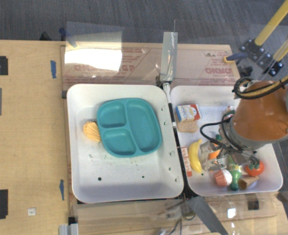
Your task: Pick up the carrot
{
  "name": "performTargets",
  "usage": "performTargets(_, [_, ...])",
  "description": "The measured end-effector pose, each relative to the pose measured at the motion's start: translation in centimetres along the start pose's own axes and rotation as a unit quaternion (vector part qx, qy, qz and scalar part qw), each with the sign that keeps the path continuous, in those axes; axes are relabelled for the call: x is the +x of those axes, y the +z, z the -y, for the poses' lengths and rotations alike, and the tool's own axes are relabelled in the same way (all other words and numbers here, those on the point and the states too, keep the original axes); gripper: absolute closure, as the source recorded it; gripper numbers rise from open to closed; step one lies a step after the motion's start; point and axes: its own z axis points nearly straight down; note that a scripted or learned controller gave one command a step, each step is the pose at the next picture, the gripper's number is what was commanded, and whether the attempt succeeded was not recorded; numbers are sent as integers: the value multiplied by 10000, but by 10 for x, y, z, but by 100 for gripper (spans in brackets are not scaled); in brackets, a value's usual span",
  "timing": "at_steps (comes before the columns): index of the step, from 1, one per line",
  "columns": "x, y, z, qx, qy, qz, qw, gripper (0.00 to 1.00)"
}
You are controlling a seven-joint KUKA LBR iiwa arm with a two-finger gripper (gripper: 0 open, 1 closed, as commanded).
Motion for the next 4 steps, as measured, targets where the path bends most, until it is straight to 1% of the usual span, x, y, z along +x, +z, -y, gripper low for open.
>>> performTargets(1, [-50,-126,-42,-14,-919,-9,9958,100])
performTargets(2, [-17,-125,62,-7,-748,-54,9972,100])
performTargets(3, [-19,-125,58,-20,-783,-47,9969,0])
performTargets(4, [-16,12,35,-27,-1342,-36,9909,0])
